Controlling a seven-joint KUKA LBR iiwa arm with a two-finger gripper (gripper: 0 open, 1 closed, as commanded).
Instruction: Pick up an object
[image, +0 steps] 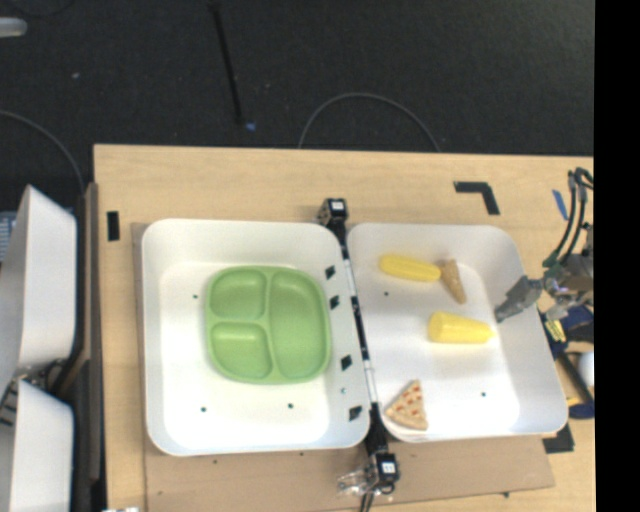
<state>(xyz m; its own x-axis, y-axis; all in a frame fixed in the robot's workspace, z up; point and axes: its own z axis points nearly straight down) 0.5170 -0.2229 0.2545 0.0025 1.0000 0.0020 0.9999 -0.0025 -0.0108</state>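
The right bin (500, 400) holds a yellow corn cob (409, 267) at the back, with a brown cone (454, 280) just to its right. A second yellow piece (459, 328) lies in the bin's middle. A pizza slice (408, 406) rests in the front left corner. My gripper (518, 298) is at the right rim of this bin, to the right of the yellow piece and apart from it. I see nothing held in it.
The left bin (170, 400) carries a green divided plate (268, 322) at its centre. Black clips run along the seam between the bins (350, 330). Cables and wiring (570, 260) hang at the bench's right edge. White boxes (40, 290) stand off the bench to the left.
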